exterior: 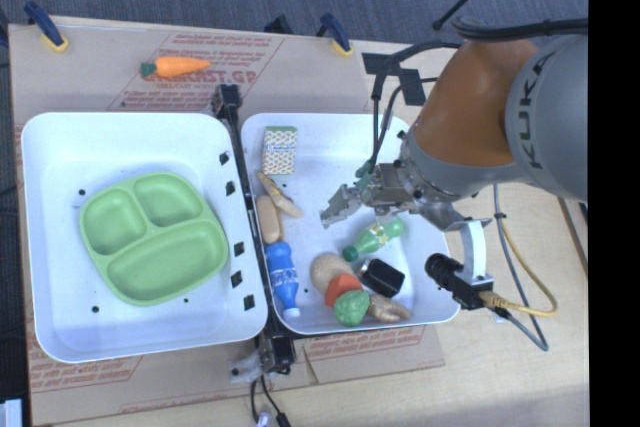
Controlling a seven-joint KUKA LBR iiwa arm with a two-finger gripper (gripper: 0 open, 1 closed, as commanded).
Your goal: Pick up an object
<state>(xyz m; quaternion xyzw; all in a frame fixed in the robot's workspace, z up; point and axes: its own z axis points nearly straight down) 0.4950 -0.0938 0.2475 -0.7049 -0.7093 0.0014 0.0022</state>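
The right bin (330,130) holds several objects. A small patterned box (280,150) stands at its far left. Below it lie two beige bread-like pieces (273,205) and a blue bottle (283,277). A green bottle (376,237) lies near the middle, beside a black block (383,277), a tan potato shape (326,269) and a red and green vegetable (348,299). My gripper (342,203) hangs over the middle of this bin, just up and left of the green bottle. It is open, with nothing between its fingers.
The left bin (50,155) carries a green divided plate (155,235). A toy carrot (176,67) lies on the cardboard behind the bins. Black clips (228,100) sit along the wall between the bins. The arm's body (480,115) covers the right bin's right side.
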